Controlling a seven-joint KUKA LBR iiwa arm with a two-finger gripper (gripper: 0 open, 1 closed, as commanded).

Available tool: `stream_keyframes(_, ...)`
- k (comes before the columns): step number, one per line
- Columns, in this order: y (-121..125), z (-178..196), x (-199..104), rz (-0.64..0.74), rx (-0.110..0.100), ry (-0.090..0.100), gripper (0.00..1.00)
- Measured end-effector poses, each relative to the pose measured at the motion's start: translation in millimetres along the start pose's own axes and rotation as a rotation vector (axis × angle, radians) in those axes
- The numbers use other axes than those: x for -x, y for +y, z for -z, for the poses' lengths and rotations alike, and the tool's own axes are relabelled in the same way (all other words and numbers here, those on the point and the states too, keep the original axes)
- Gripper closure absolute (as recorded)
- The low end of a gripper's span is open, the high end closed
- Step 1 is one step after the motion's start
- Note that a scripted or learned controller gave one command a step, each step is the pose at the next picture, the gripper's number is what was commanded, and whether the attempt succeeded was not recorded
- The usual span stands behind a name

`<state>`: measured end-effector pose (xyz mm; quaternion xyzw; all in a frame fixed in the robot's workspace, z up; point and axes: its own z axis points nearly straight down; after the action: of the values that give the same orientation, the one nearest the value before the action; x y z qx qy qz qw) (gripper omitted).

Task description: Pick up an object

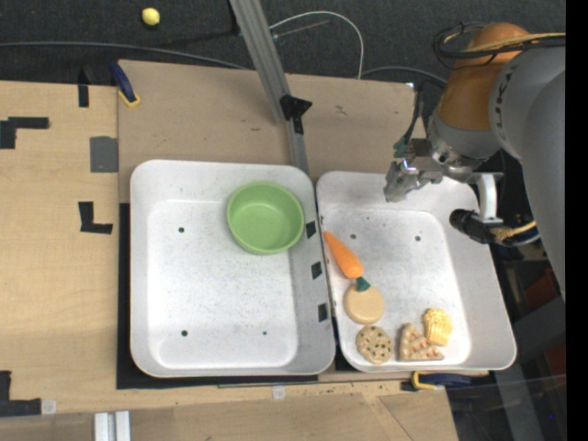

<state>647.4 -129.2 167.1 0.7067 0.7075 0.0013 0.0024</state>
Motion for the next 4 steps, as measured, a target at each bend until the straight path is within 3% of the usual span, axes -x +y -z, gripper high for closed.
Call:
stream_keyframes(1,-5,61,-4,0.001,0.0,0.001,1.0)
stream_keyframes(2,-5,36,-5,0.001,-0.009,0.0,1.0)
stream_keyframes(3,-24,33,-52,0.003,-0.009,0.002,1.0)
stream_keyframes(4,-25,37,-111,0.007,-0.007,0.004,1.0)
